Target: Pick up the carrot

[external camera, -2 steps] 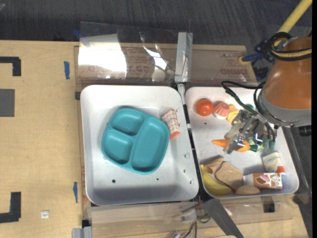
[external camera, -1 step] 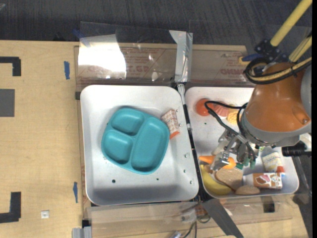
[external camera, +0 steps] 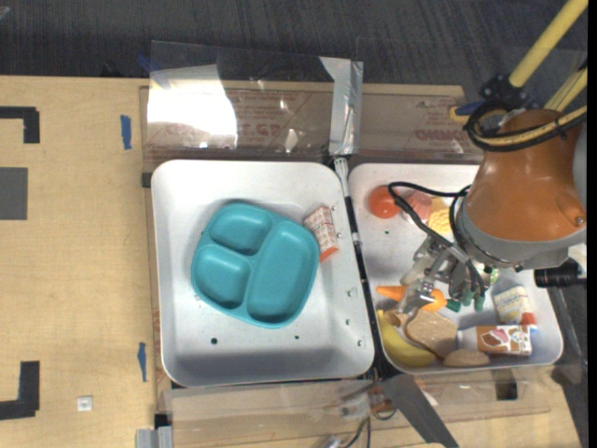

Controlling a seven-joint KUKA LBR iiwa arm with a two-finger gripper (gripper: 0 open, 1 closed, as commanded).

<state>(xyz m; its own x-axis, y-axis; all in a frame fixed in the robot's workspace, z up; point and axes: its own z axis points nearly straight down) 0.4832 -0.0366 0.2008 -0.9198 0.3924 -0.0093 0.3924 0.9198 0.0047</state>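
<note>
Along the near edge of the right bin [external camera: 550,343] there's a pile: a yellow banana [external camera: 399,343], a slice of bread [external camera: 431,332] and a small carton [external camera: 504,340] lying on its side. The carrot [external camera: 396,293] is just behind that, by the bin's left wall, a short orange taper, its right end tucked under the pincer [external camera: 438,283]. Can't tell if the pincer is spread or together, too cluttered. Further back sits a smooth orange-red ball [external camera: 381,201]. The left bin [external camera: 177,203] holds a glossy teal divided plate [external camera: 254,261] and a small packet [external camera: 323,231].
</note>
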